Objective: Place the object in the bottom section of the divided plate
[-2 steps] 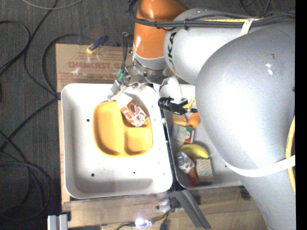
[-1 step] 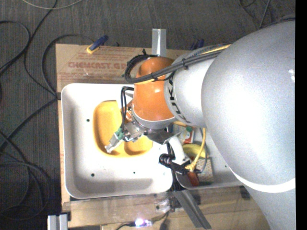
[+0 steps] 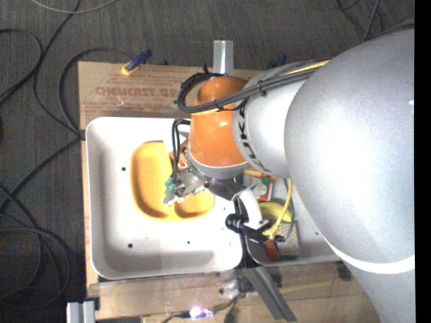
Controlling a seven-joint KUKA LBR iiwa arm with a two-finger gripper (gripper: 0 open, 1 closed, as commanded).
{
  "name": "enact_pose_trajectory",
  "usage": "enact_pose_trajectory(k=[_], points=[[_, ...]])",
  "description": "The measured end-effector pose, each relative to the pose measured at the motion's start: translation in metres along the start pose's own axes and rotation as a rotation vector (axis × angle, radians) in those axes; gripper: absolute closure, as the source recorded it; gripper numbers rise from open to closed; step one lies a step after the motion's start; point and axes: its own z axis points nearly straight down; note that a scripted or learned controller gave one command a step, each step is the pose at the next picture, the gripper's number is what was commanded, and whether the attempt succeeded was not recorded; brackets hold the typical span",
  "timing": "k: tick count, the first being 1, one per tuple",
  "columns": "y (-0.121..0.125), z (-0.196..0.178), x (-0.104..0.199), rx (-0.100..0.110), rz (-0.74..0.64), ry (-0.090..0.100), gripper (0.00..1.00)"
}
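Gripper (image 3: 176,192) hung over yellow divided plate (image 3: 149,173) in left bin (image 3: 108,247) — finger state hidden, object not made out. Plate's bottom section (image 3: 195,206) lay just right of the tool.

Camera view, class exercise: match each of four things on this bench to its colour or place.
Things:
1. divided plate
2. band on the arm
3. left bin
4. clamp

Descriptions:
A. white, holding the plate
B. yellow, lying in the left bin
C. orange, above the wrist
D. blue and yellow, on the cardboard behind the bins

Pairs: 1-B, 2-C, 3-A, 4-D
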Motion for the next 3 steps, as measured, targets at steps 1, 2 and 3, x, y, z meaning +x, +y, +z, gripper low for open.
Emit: enact_pose_trajectory(k=[1,2,3], points=[[0.071,-0.082,-0.008,-0.006,-0.208,-0.005,1.00],[0.009,-0.005,0.000,-0.004,-0.272,-0.001,1.00],[0.051,-0.026,-0.008,-0.006,-0.317,-0.002,1.00]])
